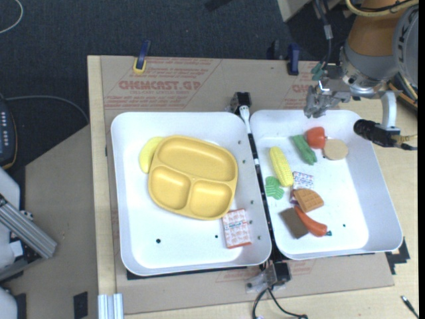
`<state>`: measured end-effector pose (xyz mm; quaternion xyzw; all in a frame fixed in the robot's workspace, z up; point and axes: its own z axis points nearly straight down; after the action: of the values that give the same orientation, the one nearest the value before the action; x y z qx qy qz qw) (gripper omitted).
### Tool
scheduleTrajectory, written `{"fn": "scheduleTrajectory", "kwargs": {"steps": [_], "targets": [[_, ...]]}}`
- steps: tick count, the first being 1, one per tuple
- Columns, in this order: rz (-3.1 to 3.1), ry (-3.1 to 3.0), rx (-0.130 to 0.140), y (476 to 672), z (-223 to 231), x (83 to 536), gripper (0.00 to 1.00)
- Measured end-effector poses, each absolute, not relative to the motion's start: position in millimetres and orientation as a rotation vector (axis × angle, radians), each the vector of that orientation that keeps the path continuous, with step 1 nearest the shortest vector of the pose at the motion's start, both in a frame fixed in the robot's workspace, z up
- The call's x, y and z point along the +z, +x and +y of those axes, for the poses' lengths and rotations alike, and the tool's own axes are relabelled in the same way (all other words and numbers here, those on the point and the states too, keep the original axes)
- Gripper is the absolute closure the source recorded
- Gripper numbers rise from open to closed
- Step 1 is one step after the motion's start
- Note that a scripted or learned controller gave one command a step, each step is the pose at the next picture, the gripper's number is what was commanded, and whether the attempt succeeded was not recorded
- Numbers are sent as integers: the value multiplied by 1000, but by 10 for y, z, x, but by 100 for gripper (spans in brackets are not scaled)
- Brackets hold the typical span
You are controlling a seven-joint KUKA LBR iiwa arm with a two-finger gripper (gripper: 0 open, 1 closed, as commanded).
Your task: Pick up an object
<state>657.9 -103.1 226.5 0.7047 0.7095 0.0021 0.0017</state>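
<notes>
Two glossy white bins [133,178] | moulded yellow tray [192,177] | ridged corn [280,166] | gripper [319,105] state seemingly unreadable

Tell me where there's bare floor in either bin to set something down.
Right bin: open floor along its right side, right of the cookie and carrot; the toy food crowds its left half. Left bin: the yellow tray fills the middle; a bare strip runs along the near edge, left of the small packet.

Yellow divided tray [191,177] in a white bin [126,198] — beside it yellow corn [281,165], a red tomato [316,137].
</notes>
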Motion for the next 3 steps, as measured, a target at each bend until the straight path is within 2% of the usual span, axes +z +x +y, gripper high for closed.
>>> {"fn": "scheduleTrajectory", "kwargs": {"steps": [1,2,3], "targets": [[2222,2217,4,6705,-777,2343,100],[2221,2224,-3,6550,-754,2237,100],[2220,2221,0,6559,-753,2267,100]]}}
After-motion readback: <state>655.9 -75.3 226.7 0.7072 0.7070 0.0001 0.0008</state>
